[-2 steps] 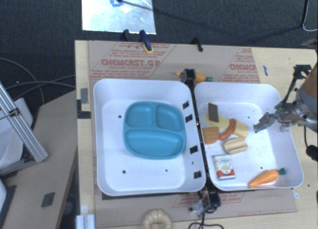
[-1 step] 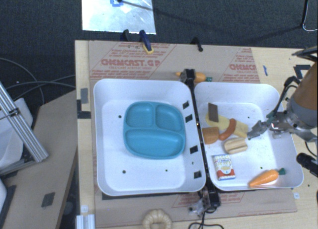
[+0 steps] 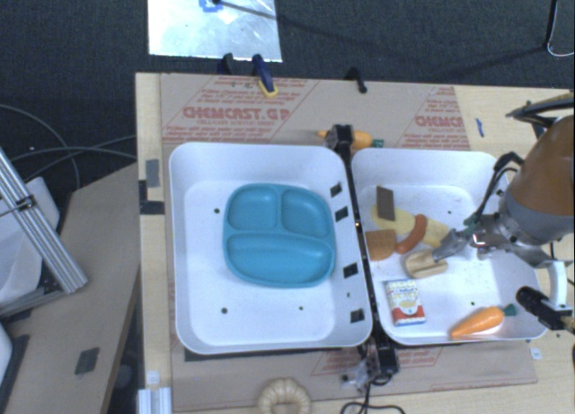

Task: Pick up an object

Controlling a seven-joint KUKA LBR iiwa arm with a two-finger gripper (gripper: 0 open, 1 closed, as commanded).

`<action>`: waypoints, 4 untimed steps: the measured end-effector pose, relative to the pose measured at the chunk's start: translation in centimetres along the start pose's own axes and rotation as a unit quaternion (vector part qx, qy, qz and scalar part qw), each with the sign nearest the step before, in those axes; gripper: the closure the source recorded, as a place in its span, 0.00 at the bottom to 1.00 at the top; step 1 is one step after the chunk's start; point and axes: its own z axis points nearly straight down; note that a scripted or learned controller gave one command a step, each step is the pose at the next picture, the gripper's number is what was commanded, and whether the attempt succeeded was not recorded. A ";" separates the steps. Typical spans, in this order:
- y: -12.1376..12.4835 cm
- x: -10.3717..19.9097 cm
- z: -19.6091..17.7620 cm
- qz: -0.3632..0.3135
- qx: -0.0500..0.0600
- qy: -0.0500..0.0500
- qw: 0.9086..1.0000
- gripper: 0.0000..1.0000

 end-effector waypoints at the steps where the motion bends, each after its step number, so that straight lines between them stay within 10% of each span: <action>1: 0.3 -0.1 2.4 0.001 -0.003 -0.001 1.000 0.00; 2: 0.6 0.0 1.0 0.000 -0.008 0.001 1.000 1.00; 4: 0.4 0.1 -10.7 -0.001 -0.004 -0.001 1.000 1.00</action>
